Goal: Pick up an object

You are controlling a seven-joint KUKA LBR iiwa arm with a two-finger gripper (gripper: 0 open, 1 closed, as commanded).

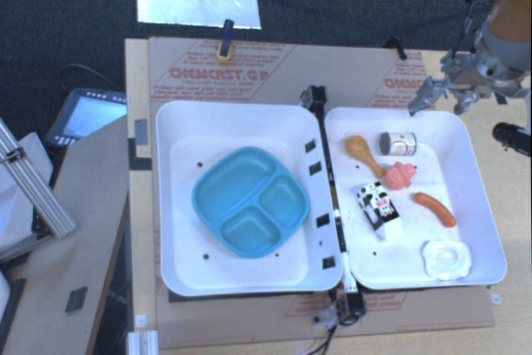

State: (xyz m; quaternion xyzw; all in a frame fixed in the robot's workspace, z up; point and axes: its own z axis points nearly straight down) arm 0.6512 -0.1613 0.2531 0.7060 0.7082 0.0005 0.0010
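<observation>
Approach is the step in hand, judging by how things lie: the gripper (445,96) hangs above the far rim of the right bin (478,204), with nothing between its jaws. The jaws look spread apart, two grey prongs splayed to either side, though they are small and a little blurred.

No single object is named by the task, so any item in the right bin could serve. Nearest the gripper lies a small can (400,145) on its side, just inside the far rim. Beside the can sits a tan drumstick-shaped toy (362,152), and just nearer the camera than the can a pink toy (401,175). Past the pink toy, toward the near rim, are a black-and-white carton (376,203), an orange sausage (435,209) and a white fried-egg toy (446,258). The left bin (174,245) holds a blue divided plate (249,201).

The next move likely calls for the arm to carry the gripper inward over the right bin, settle on one item, and descend with the jaws straddling it. The can is closest but may roll.

The arm (509,21) is cut off at the picture's edge, so its reach is hard to judge.
</observation>
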